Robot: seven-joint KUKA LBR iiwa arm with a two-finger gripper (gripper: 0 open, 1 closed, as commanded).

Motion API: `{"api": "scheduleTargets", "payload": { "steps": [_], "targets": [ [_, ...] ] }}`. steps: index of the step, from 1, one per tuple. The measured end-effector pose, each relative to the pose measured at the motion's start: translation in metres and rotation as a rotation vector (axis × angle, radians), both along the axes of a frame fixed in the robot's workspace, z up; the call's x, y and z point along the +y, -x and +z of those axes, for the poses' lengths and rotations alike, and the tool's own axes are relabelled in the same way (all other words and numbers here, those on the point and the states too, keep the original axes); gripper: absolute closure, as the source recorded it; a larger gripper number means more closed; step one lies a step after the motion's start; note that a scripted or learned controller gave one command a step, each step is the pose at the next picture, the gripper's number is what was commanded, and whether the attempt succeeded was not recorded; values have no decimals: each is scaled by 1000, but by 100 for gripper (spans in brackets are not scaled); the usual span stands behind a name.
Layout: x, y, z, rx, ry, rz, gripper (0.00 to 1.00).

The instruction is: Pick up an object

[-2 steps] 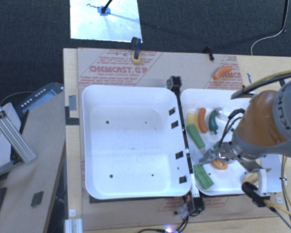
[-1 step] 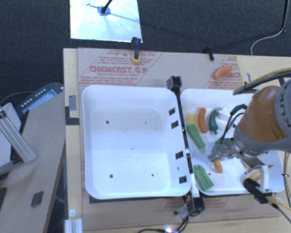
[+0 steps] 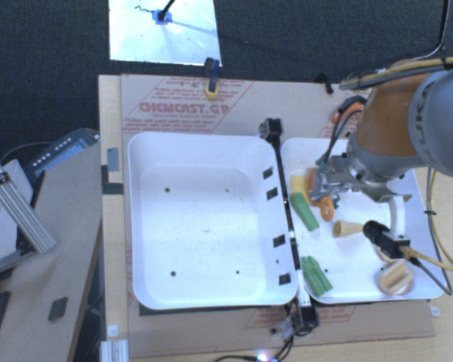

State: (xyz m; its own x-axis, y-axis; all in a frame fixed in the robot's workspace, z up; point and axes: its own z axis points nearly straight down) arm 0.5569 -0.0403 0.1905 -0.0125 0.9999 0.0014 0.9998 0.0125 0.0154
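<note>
Right bin [image 3: 347,281] w/ green pieces [image 3: 315,274], orange piece [image 3: 326,206], cone [image 3: 346,228]

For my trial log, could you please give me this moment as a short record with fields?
arm: reaches in from the right over the right bin
pincer: low among the toys, near an orange piece
right bin contents: two green pieces, cone, tan round piece
left bin: white, shallow
grasp: cannot tell
</note>
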Motion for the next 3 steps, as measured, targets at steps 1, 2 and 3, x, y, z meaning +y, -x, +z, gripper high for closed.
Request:
{"api": "scheduleTargets", "payload": {
  "steps": [1, 2, 3],
  "targets": [
    [30, 60, 76, 9, -1, -5, 100],
    [74, 69, 117, 9, -1, -3, 100],
    [86, 71, 66, 18, 1, -9, 100]
  ]
}}
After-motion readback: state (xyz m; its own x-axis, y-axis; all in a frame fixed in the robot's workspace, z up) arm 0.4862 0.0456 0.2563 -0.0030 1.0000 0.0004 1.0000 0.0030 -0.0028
